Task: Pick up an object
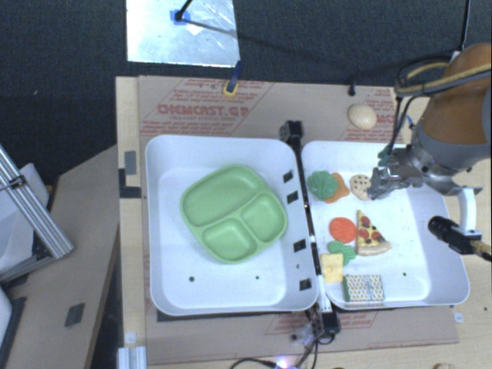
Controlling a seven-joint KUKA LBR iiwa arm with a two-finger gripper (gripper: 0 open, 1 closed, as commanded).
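My gripper (pixel 379 186) hangs over the upper part of the right bin (pixel 438 271), just right of a small speckled cookie (pixel 360 184). Left of the cookie lies a green leafy toy on an orange piece (pixel 326 185). Below them sit a red tomato slice (pixel 343 228) and a pizza slice (pixel 370 235). A yellow cheese block (pixel 332 267) with a small green piece (pixel 341 249) above it lies near the divider. A patterned green box (pixel 363 287) rests at the bin's front. I see nothing held in the gripper.
The left bin (pixel 165 229) holds a green divided plate (pixel 234 213). A beige egg-shaped object (pixel 362 115) lies on the board behind the right bin. A black divider with clips (pixel 301 206) runs between the bins.
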